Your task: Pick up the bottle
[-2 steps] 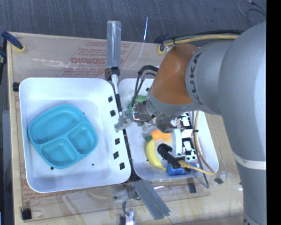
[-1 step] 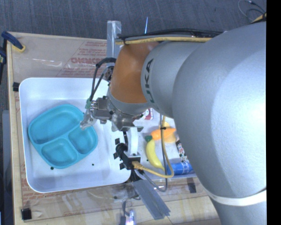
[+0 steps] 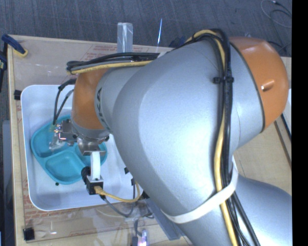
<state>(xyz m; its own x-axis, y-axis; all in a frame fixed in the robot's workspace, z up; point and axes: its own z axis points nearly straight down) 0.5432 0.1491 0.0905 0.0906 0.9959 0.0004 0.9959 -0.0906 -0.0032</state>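
A teal blue plastic thing (image 3: 61,167) with two shallow hollows lies in the left white bin (image 3: 33,191), toward its left side. I cannot make out a bottle shape; the arm covers much of the bin. My gripper (image 3: 58,136) is low in this bin, right above the far part of the teal thing, with the orange wrist band (image 3: 84,106) just over it. Whether it touches the teal thing is hidden.
The big grey arm (image 3: 185,132) spans the view from the right and covers the right bin and the left bin's right half. A blue clamp (image 3: 14,43) sits on the bench's far left corner. A clear upright post (image 3: 124,36) stands at the back edge.
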